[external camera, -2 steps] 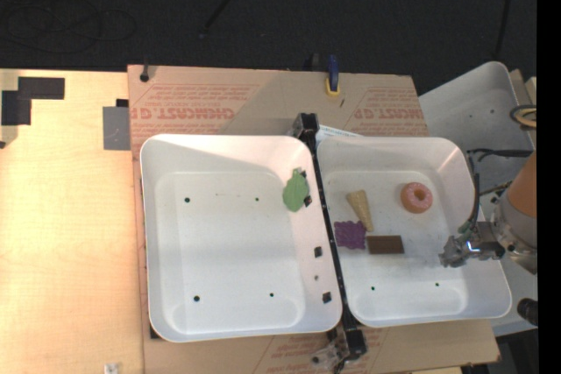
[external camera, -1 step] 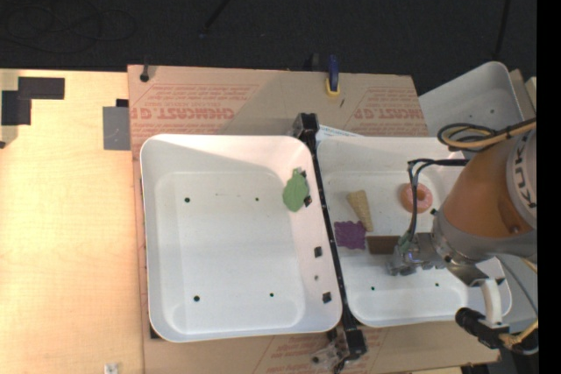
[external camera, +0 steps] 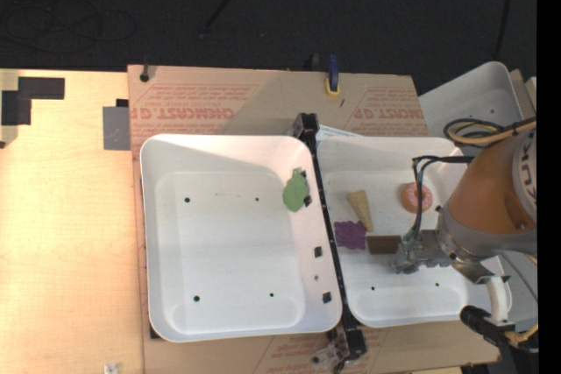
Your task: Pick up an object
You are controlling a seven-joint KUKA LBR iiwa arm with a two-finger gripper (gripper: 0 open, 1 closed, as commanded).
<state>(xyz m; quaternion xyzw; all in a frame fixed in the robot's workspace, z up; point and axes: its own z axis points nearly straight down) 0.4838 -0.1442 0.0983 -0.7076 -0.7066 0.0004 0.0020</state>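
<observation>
My gripper point(external camera: 407, 262) is down low in the right bin point(external camera: 412, 311), just right of a small brown block point(external camera: 381, 245) and close to touching it. Left of the block lies a purple knobbly piece point(external camera: 350, 234). A tan cone point(external camera: 360, 206) rests behind them. A pink round thing point(external camera: 415, 197) lies further back, partly behind the arm's cable. A green piece point(external camera: 296, 190) leans on the right wall of the left bin point(external camera: 219, 311). I see nothing held between the fingers.
A black divider clamp point(external camera: 320, 215) runs between the two bins. The arm's orange band point(external camera: 491, 188) and black cables point(external camera: 438, 162) hang over the right bin's right side. Cardboard point(external camera: 228, 105) lies under the bins, with a wooden bench top point(external camera: 61, 232) to the left.
</observation>
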